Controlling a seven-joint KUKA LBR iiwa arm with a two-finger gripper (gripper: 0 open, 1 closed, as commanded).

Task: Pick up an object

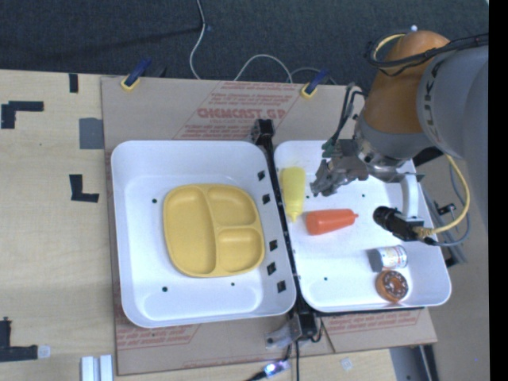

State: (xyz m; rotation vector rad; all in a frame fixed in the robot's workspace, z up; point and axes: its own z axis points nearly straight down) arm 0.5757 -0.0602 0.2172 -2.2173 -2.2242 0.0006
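- Camera view: the hand (324, 179) hangs over the right bin (349, 276), above the gap between a yellow bottle-shaped toy (293, 190) and the orange carrot (329, 221). You cannot tell how far it is open, and nothing shows in its hold.
- Likely target, judged by nearness: the orange carrot. It lies flat on the bin floor near the middle, just beside the yellow toy but not touching it.
- Handling (judgement): it looks like a moulded plastic toy, so light, stiff and not fragile. The skin looks smooth and rounded, so expect it to roll or slip out as the grip closes.
- Where to take hold: go across the thick half, square to the long axis. The tapered tip offers little to bite on.
- Long axis: nearly left-right in view, with the right end tilted slightly toward the far side. The thick end points at the left bin (119, 161) and the thin tip points right.
- A small can (389, 257) and a brown round piece (394, 286) sit well apart from the carrot, toward the near right corner.
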